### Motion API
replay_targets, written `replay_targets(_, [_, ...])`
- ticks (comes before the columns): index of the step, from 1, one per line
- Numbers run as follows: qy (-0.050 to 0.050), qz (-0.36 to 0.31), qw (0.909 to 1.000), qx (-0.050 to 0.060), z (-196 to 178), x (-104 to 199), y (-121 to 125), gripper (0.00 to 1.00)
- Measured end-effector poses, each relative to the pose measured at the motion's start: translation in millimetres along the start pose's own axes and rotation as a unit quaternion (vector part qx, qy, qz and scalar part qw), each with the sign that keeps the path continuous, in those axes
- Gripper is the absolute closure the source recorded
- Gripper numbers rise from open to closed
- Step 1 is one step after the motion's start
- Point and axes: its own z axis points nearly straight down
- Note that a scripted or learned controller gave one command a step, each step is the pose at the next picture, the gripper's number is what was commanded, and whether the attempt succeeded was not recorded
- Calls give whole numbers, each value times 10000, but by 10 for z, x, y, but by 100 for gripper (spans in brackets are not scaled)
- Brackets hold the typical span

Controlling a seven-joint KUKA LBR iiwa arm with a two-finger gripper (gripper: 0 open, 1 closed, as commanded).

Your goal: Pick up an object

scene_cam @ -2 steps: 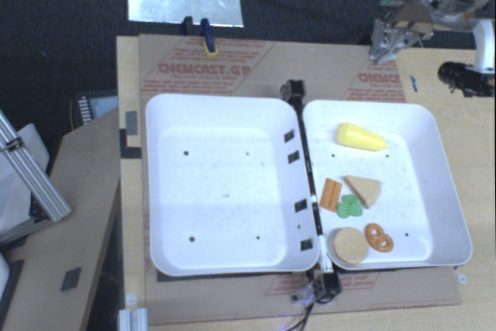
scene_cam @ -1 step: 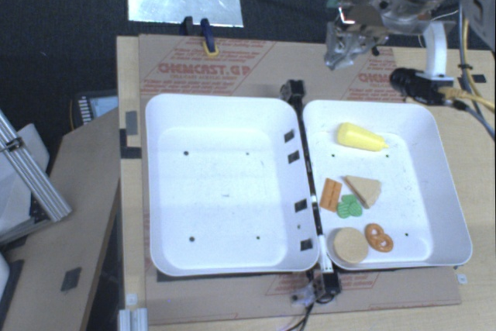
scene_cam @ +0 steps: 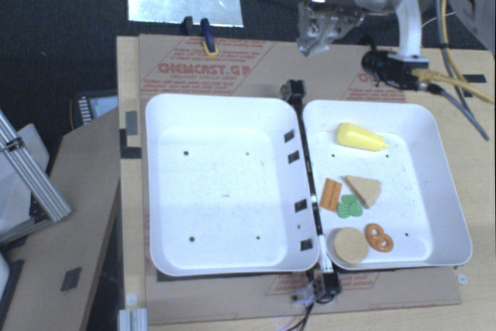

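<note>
The gripper [scene_cam: 315, 39] hangs above the desk behind the right bin [scene_cam: 442, 167]; I cannot tell its state. Nothing is picked yet: yellow piece [scene_cam: 360, 137] lies inside this bin.

I see two white bins [scene_cam: 221, 108] on a tan counter [scene_cam: 93, 167] printed with red lettering. In the right bin [scene_cam: 434, 167]: a yellow piece [scene_cam: 360, 137], an orange block [scene_cam: 331, 194], a green piece [scene_cam: 349, 206], a beige wedge [scene_cam: 364, 189], a tan disc [scene_cam: 349, 245], an orange-brown pretzel [scene_cam: 379, 237].
</note>
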Motion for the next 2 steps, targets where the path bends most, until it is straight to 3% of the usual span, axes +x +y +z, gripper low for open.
replay_targets(1, [8, -9, 10000, 0, -327, 652, -24, 100])
replay_targets(2, [-20, 1, 10000, 75, 1213, 1082, 2, 100])
